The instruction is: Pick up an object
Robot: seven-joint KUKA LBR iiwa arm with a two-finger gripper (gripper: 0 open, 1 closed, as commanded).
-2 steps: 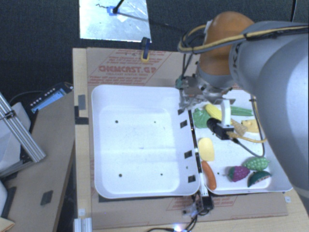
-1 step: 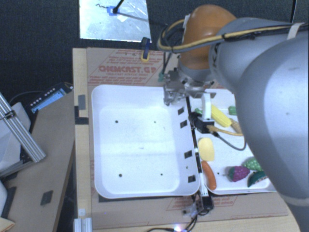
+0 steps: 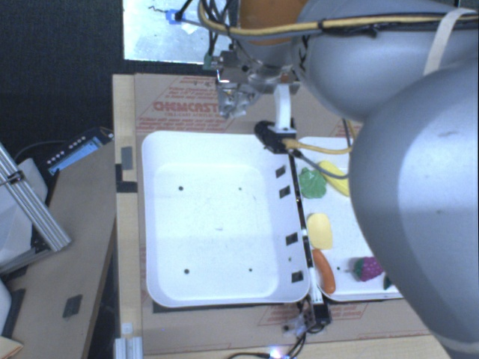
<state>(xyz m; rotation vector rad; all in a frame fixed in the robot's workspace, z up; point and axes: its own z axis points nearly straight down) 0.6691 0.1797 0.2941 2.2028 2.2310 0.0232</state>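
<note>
The gripper (image 3: 238, 96) hangs past the left bin's (image 3: 161, 155) far rim; can't tell its state. The toys sit well right, so descending here probably grabs nothing.

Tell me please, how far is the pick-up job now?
Nothing looks done yet. The claw hangs above the far rim of the left bin, and no object shows in it. The green item, yellow item, carrot and purple item lie in the right bin, unpicked.
</note>
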